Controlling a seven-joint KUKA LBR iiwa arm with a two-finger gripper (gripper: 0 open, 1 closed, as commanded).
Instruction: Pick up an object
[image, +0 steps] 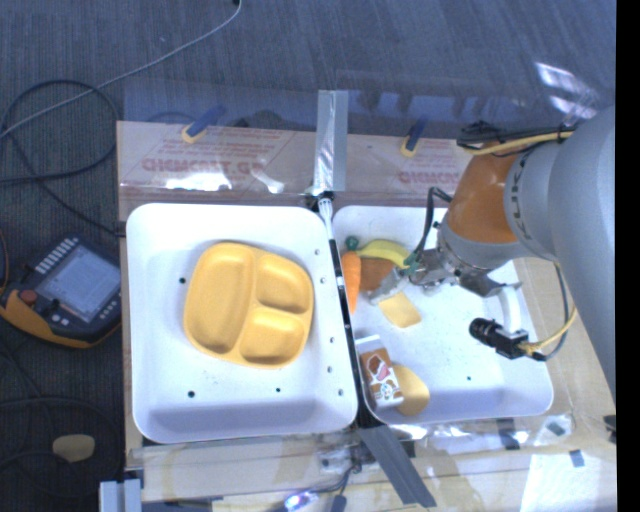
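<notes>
1. Camera view: the gripper (420, 272) is low in the right bin (500, 395), just beside the banana (383, 250); its grip state cannot be told.
2. Left of the banana lies a carrot (351, 280); below it, a yellow wedge (401, 311).
3. The cardboard's (200, 160) red print is unreadable.

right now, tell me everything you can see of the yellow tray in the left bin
The yellow tray is a rounded, glossy plate, plastic by its look, moulded into three compartments: one long one on its left side and two smaller ones on its right. It lies flat, slightly rotated, near the middle of the left bin, resting on the bin's white floor. Nothing else touches it.
</notes>
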